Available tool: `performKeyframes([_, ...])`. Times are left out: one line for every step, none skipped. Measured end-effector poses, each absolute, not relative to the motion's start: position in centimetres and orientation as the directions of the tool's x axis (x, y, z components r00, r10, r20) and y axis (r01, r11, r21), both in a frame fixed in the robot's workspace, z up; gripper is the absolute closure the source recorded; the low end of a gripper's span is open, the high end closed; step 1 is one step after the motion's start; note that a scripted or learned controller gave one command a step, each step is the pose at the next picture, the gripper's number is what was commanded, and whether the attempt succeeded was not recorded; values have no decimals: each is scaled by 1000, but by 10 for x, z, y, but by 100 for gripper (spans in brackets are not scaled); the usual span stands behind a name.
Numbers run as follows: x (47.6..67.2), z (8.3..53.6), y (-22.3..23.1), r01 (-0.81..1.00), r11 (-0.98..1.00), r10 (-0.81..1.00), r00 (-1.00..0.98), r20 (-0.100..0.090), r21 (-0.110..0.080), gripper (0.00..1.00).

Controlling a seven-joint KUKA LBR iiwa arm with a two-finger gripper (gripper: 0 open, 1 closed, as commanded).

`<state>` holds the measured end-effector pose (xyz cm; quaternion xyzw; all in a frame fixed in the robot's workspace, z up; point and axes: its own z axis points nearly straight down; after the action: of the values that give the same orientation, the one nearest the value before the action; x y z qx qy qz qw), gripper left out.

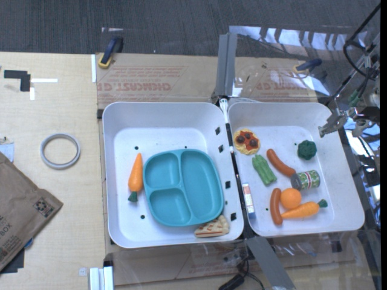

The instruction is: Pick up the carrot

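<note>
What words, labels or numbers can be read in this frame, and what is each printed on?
"BOX": black print on the brown cardboard box at the left edge.
Red print on the brown cardboard sheet behind the bins: upside down, too blurred to read with certainty.
Label on the small green tin can in the right white bin: too small to read.

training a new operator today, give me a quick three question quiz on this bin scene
1. True or false: each bin holds a carrot.
2. Which item lies nearest the left-bin carrot? A) teal divided plate B) broccoli C) tin can
3. Fill in: the hand sits over the right bin's ____ rim.

Key
1. True; the second carrot lies in the right bin.
2. A
3. Far right, close to the broccoli.
</note>
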<state>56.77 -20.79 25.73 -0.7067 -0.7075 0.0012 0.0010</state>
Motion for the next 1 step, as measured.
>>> performKeyframes([516,143,-213,990,-141,990,141,0,-3,0])
